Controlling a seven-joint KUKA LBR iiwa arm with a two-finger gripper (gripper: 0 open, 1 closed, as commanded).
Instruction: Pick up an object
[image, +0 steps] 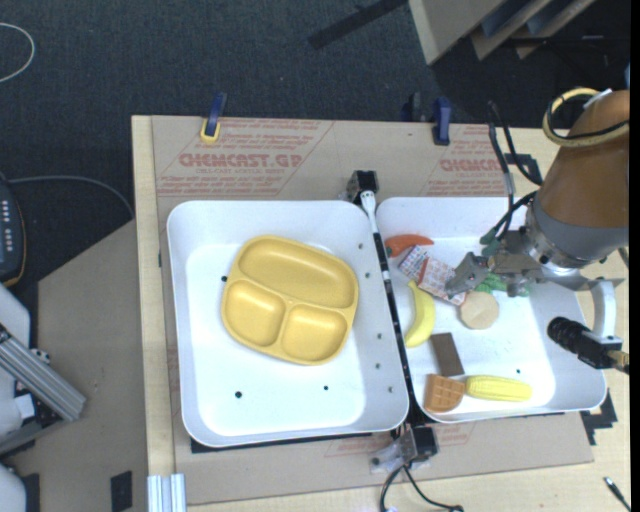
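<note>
Care matters here: the gripper (468, 283) should drop straight onto one toy and close slowly. It hangs low in the right bin (560, 400), near its left edge, fingers a little apart, holding nothing. A round disc (479, 312) sits just beside it. That bin also holds a banana (421, 317), a corn (497, 388) and a packet (419, 265). The left bin (200, 330) holds a yellow tray (289, 298).

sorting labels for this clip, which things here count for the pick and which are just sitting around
Part of the pick:
- tool, over the right bin
- small items in that bin: banana, corn cob, waffle piece, round beige piece, brown block, orange-red piece, printed packet

Just lying about:
- yellow divided plate in the left bin
- clamps at the board's far edge
</note>
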